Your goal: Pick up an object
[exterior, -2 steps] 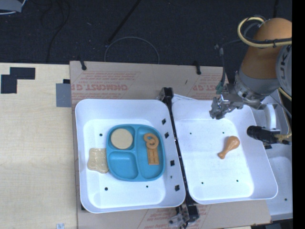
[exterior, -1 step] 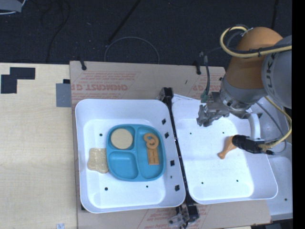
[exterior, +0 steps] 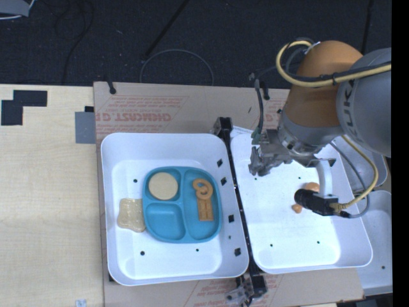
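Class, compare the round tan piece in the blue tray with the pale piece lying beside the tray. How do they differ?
The round tan piece is a smooth disc; the pale piece is roughly rectangular with uneven edges. The disc sits inside a compartment of the blue tray; the pale piece lies on the bin floor against the tray's left edge. Both are light-coloured, flat, and in the left bin.

Grey arm (exterior: 374,101), orange band, yellow cable.

pale wooden bench (exterior: 45,190), cardboard sheet (exterior: 160,107) on it, 2 white bins (exterior: 118,152) side by side
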Controlling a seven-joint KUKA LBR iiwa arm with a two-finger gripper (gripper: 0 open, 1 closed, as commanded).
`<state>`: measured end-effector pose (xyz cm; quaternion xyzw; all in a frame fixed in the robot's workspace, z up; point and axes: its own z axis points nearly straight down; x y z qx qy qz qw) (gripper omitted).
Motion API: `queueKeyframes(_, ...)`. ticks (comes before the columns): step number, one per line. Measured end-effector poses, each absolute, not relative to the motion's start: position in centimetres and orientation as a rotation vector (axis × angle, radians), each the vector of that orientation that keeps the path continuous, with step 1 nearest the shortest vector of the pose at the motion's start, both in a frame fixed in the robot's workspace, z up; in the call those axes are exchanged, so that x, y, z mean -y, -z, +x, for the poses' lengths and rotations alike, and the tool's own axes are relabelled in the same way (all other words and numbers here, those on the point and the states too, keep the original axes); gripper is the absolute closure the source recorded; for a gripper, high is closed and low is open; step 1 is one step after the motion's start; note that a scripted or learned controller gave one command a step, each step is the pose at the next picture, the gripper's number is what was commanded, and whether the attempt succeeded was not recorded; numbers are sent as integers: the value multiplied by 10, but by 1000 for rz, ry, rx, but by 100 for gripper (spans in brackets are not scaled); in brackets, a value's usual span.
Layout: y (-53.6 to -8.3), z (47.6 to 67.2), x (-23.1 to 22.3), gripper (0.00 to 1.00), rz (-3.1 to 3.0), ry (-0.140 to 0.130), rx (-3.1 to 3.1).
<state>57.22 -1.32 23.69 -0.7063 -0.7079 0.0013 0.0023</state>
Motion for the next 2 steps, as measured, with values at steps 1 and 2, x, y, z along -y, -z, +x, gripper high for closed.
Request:
queueKeyframes(1,-225,551,-42,100,-2212,-6,2222)
queueKeyframes(2,-235,530,-91,100,-2214,-6,2222)
